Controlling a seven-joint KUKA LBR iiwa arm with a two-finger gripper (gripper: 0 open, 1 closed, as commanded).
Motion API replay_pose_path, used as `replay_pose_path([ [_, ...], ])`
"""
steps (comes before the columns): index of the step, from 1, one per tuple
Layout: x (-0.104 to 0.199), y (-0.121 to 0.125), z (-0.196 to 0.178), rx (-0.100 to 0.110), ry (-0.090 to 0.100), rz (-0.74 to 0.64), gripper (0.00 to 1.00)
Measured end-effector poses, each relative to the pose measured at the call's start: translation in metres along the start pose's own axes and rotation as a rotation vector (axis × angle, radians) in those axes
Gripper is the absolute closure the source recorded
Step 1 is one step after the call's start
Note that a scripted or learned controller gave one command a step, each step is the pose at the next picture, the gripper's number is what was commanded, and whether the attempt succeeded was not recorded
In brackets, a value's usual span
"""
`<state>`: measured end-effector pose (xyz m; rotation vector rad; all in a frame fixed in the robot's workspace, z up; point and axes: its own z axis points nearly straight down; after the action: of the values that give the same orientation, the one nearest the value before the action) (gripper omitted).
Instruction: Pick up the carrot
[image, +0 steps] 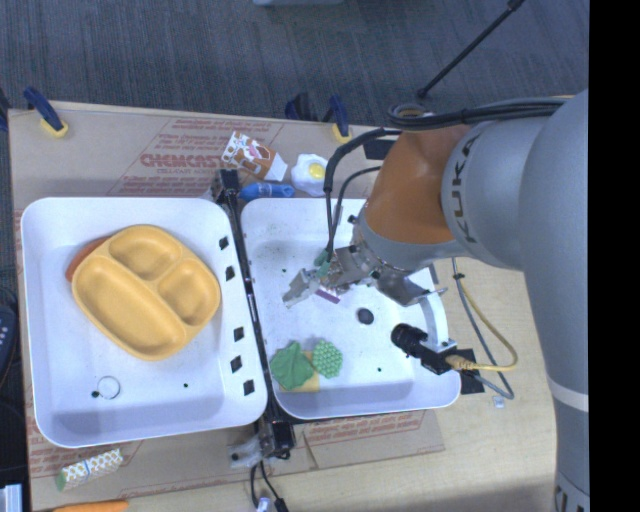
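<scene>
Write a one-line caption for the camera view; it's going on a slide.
KUKA arm's gripper hovers over the right bin; a yellow divided plate lies in the left bin.

Two white bins (40, 400) sit side by side on the bench. One yellow divided plate (145, 290) lies in one; two green toys (305, 362) lie in the other.

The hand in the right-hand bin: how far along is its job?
Nothing looks done yet. The hand sits low in the right bin, beside a small purple piece, with green toy foods nearer the front. I cannot tell that it holds anything, so the pick itself looks left to do.
</scene>
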<state>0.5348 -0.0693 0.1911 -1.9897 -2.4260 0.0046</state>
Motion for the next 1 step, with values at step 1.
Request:
replay_pose_path([
  [1,0.0716,-0.0178,0.0002,0.001,0.000,0.055,0.00],
])
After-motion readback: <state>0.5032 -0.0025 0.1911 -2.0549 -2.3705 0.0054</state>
